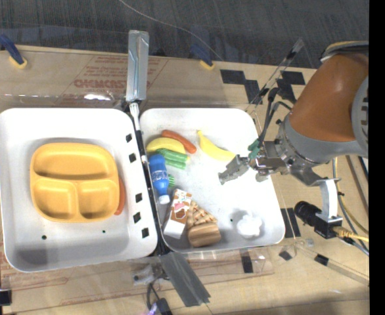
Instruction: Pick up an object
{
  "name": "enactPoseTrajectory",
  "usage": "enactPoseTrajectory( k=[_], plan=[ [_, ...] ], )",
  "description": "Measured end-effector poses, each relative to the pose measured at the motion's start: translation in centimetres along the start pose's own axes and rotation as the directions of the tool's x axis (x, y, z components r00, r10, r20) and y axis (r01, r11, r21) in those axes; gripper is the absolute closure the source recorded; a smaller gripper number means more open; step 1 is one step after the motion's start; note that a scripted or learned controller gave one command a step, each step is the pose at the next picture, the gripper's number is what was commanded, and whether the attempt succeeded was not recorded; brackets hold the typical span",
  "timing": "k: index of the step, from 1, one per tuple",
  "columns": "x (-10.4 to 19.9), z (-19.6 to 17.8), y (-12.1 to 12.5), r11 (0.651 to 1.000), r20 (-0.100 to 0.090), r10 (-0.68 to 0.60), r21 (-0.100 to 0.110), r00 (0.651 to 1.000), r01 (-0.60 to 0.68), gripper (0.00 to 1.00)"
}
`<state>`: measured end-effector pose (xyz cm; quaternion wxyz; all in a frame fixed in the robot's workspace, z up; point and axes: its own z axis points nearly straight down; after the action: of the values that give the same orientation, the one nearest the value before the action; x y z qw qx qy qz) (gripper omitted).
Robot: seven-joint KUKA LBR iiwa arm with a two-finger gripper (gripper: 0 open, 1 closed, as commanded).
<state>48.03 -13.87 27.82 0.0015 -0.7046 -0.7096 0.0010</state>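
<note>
One banana (214, 148) lies just beside jaws, seemingly apart.

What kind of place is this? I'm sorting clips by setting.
Likely a robotics lab test bench: a grey and orange arm over two white bins of toy food, such as a banana, with taped markers and cables.
</note>
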Motion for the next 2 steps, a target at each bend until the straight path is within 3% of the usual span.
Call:
enactPoseTrajectory(
  k=[1, 2],
  plan=[
    [1.6, 18.5, 6.5, 0.997, 0.000, 0.076, -0.003, 0.997, -0.076, 0.00],
    [3.7, 14.3, 11.2, 0.958, 0.000, 0.286, -0.001, 0.958, -0.286, 0.00]
  ],
)
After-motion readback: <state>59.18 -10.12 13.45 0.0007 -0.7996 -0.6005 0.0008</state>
